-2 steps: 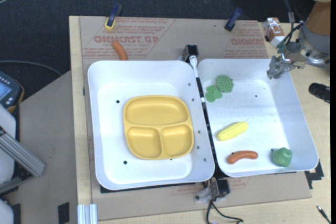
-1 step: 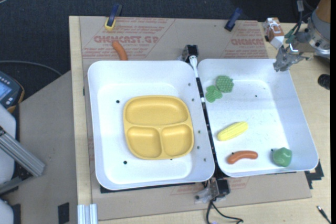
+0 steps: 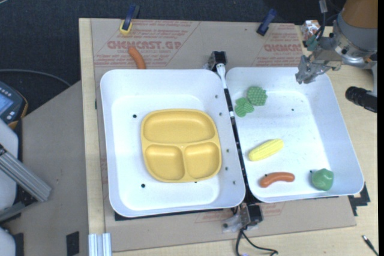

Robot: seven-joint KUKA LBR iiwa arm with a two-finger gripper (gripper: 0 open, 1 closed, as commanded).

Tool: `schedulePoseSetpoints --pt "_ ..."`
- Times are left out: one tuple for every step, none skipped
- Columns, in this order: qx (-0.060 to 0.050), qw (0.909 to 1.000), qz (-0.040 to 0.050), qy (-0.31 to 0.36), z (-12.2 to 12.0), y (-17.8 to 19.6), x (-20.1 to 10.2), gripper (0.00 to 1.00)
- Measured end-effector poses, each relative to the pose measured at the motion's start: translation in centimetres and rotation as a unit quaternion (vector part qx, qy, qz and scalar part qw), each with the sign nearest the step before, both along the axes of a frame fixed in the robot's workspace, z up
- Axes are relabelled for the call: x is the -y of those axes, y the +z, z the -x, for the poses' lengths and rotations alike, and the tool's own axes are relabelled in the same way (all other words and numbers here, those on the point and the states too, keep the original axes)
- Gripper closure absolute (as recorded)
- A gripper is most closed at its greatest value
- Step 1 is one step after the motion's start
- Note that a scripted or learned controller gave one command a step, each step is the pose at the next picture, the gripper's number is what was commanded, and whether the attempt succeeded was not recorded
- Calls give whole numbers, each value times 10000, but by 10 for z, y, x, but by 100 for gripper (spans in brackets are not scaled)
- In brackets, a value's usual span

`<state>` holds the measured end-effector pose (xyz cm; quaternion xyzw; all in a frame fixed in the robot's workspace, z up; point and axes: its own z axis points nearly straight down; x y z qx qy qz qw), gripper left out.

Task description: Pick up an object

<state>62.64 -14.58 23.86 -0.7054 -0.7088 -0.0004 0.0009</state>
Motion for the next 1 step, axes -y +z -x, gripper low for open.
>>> schedulePoseSetpoints --pt "-4 10000 -2 1 10 4 -46 100"
